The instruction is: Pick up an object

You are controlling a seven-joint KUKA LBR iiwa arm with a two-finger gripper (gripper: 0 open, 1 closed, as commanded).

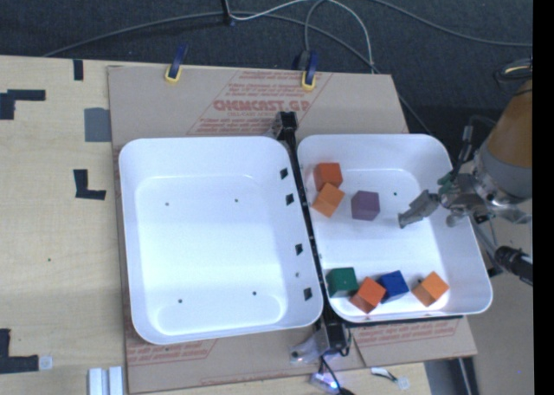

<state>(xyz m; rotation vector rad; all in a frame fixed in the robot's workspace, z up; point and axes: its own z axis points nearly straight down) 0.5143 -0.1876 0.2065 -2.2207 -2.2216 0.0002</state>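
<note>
Several small cubes lie in the right bin (433, 152). Two orange cubes (327, 175) (328, 201) sit near its left wall, with a purple cube (365, 204) just right of them. Along the front edge lie a green cube (342, 281), a red-orange cube (369, 294), a blue cube (393, 284) and an orange cube (430, 288). My gripper (434, 213) hangs over the right side of this bin, right of the purple cube and apart from it. It is open, with nothing between its fingers (418, 209).
The left bin (138, 211) adjoins the right one along a black divider (299, 211). Both rest on a cardboard sheet (242, 99) held by clamps at the back. Cables (346, 12) run across the dark floor behind.
</note>
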